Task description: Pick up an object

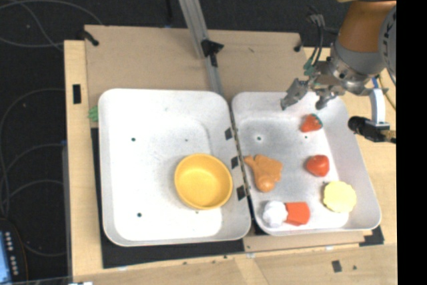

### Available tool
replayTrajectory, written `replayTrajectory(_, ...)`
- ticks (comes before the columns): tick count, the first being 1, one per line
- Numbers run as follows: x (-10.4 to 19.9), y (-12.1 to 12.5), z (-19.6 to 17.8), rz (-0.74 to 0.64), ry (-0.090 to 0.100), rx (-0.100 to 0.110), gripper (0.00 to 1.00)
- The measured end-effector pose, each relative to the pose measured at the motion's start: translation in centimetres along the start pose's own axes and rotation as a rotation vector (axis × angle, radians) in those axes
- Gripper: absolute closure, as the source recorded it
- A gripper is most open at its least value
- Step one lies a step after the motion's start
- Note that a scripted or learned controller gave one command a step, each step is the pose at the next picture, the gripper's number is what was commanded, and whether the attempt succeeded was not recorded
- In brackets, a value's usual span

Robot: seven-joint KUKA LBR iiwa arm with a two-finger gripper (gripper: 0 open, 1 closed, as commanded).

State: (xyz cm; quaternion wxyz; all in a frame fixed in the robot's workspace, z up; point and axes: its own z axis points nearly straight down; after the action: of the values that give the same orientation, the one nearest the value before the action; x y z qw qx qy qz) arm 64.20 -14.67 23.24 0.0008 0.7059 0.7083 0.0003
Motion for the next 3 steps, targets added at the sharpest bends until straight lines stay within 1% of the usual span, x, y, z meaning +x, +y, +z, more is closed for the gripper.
replayTrajectory(1,0.0,0.0,0.0,-0.001,-0.001,0.000,0.00)
replayTrajectory(2,0.1,-0.8,6.1,0.004,-0.001,0.007,0.00)
replayTrajectory(3,-0.9,-1.2,11.8,0.005,-0.002,0.007,0.00)
